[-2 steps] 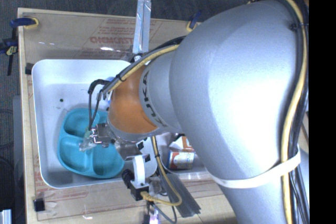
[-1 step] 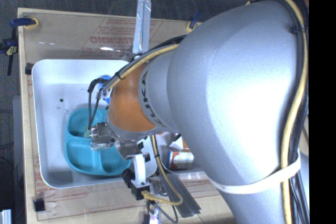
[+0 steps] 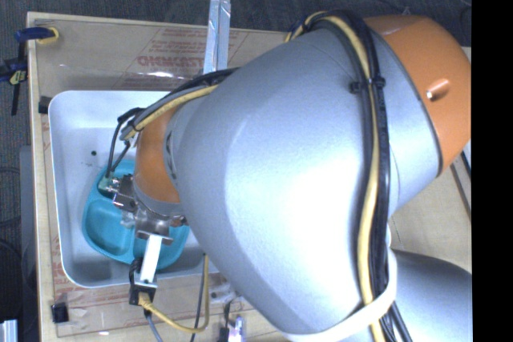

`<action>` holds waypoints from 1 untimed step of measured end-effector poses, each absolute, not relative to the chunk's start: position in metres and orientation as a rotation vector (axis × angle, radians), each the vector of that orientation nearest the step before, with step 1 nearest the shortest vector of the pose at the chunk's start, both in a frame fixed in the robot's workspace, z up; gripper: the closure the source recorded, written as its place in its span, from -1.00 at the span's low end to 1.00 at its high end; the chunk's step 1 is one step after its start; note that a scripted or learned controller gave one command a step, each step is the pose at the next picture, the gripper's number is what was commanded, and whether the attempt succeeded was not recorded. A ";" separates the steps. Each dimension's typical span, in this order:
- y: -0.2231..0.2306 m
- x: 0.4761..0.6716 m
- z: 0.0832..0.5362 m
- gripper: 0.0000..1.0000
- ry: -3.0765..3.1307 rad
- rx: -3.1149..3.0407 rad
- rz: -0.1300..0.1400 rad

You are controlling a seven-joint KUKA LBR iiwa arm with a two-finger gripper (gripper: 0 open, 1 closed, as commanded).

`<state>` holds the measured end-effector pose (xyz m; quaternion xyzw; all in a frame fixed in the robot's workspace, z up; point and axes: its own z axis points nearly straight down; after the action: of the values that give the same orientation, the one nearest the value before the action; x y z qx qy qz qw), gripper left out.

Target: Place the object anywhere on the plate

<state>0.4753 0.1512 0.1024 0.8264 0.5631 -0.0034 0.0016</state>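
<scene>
Arm casing [image 3: 288, 196]: smooth, rounded, light grey shell with a soft sheen.
Upper joint cover [image 3: 425, 100]: orange, domed, with a small pale oblong mark on its surface.
Wrist band [image 3: 152, 168]: orange ring where the arm narrows, above a metallic silver flange.
Cable bundle [image 3: 373, 140]: black and pale yellow cables running side by side over the grey shell, bound by a black tie.
Wrist cables [image 3: 140, 120]: thin black and yellow leads curving along the orange ring.
Wrist fitting [image 3: 148, 260]: small white block with a black end, a yellow lead trailing from it.
</scene>
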 end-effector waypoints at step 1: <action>0.171 0.480 0.098 1.00 1.119 2.931 0.012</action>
<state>0.4796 0.1710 0.0976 0.9342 0.3567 0.0038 0.0019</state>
